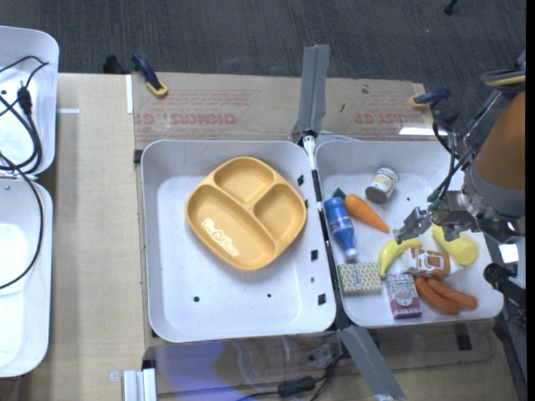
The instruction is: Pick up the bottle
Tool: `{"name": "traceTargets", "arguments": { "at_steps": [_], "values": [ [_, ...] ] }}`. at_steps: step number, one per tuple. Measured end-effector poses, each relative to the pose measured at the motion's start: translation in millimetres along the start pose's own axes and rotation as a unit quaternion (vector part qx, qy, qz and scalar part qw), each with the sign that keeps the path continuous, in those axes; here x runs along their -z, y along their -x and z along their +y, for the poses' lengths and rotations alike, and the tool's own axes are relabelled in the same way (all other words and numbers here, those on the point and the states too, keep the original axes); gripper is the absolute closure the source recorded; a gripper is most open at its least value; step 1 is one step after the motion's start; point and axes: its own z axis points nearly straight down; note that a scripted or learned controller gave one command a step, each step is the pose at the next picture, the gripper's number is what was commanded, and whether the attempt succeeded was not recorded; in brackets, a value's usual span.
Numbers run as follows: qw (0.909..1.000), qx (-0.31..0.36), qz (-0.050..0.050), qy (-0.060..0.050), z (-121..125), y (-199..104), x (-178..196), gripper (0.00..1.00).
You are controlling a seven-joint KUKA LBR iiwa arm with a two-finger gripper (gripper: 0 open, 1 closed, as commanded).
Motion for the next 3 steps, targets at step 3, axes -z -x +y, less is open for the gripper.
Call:
{"name": "traceTargets", "arguments": {
  "at_steps": [3],
  "values": [
    [0.9843,-0.176,-0.001,0.000,62.0,-150.2,-10.5,0.00]
  ]
}}
